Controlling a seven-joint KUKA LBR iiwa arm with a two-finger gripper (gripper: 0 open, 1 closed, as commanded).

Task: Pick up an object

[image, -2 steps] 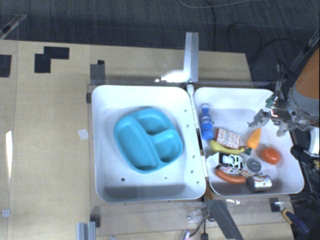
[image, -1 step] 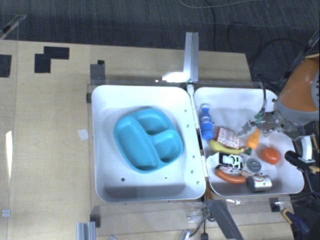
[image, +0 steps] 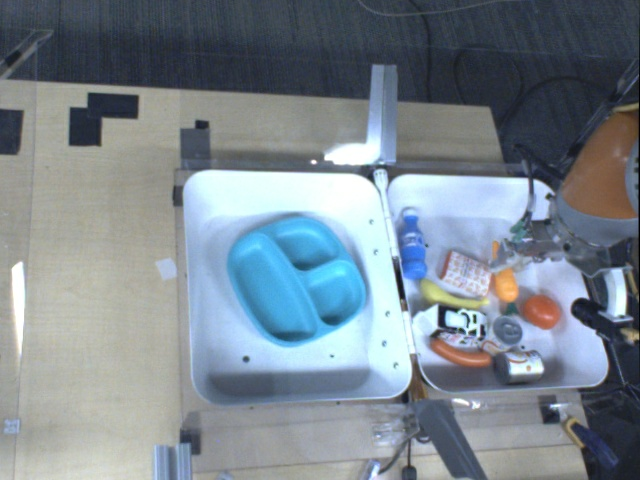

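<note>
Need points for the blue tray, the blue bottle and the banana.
blue tray (image: pixel 295 278), camera view, ridge between its compartments
blue bottle (image: pixel 411 249), camera view, middle of its body
banana (image: pixel 452 293), camera view, middle of its curve

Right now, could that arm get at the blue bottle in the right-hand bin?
Probably yes. The blue bottle lies open from above along the bin's left wall, with nothing on it; the arm enters from the opposite side.

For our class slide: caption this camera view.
Robot arm over right bin of small items; blue tray in left bin.
</note>
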